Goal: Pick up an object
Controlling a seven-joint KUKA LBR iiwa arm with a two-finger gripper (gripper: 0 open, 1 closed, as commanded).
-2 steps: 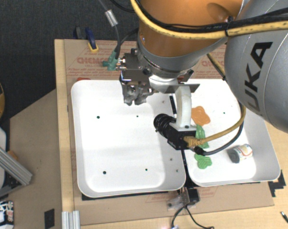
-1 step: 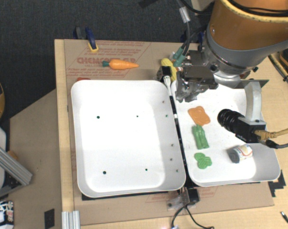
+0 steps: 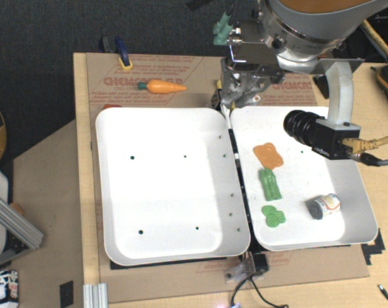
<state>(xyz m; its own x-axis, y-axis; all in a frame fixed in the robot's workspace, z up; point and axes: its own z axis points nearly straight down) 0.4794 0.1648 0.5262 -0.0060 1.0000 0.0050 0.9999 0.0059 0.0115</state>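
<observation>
Right bin (image 3: 354, 191): nearest my reach, white and shallow; it holds four small things, all lying in its middle and lower part.
Grey can (image 3: 324, 206): a small cylinder on its side near the right bin's lower right, one end showing orange and white.
Green floret (image 3: 273, 216): a small broccoli-like piece near the bin's lower edge, left of the can and apart from it.
Green strip (image 3: 270, 185): a ridged oblong lying lengthwise just above the floret, its upper end touching or nearly touching the orange piece.
Orange piece (image 3: 268, 155): a flat rounded slab at the top of that column of three.
Left bin (image 3: 168, 185): beside the right one, their inner rims meeting along the middle seam; a few dark dots mark its floor.
My gripper (image 3: 227, 102): at the far end of that seam, over the bins' top rims, well apart from all four things in the right bin; I cannot tell how my fingers stand, as the wrist hardware hides them.
Black camera (image 3: 316, 133): mounted on my wrist bracket, hanging over the right bin's upper part.
Carrot (image 3: 162, 86): farthest off, on the brown board beyond the left bin, green end to the left.
Blue and yellow clip (image 3: 123, 55): at the board's far edge, above the carrot.
</observation>
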